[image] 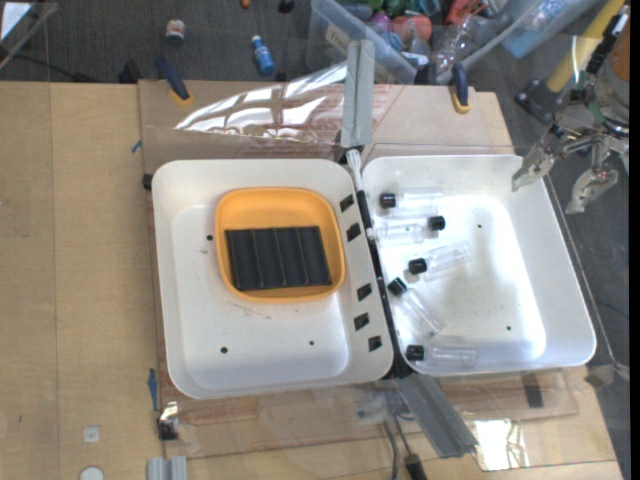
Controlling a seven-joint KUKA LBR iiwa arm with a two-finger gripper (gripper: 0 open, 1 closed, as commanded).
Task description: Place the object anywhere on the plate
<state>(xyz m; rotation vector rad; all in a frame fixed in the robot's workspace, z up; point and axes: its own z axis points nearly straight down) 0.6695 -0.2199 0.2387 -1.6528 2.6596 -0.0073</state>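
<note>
Two white bins sit side by side on wood: left bin (190, 358) holds an orange plate (280, 240) — clear vials (425, 265) lie scattered in the right bin (560, 298). Whether the gripper (570, 173) is spread — cannot tell.

Beyond the worktop (70, 268), a clear tub (430, 13) of bright toys sits on the dark floor (120, 18) near a small blue bottle (262, 55).

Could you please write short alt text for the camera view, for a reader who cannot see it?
Two shallow white bins sit side by side: the left bin holds an orange plate with a black ridged insert, and the right bin holds several clear vials with black caps. The gripper hangs over the right bin's far right corner.
</note>
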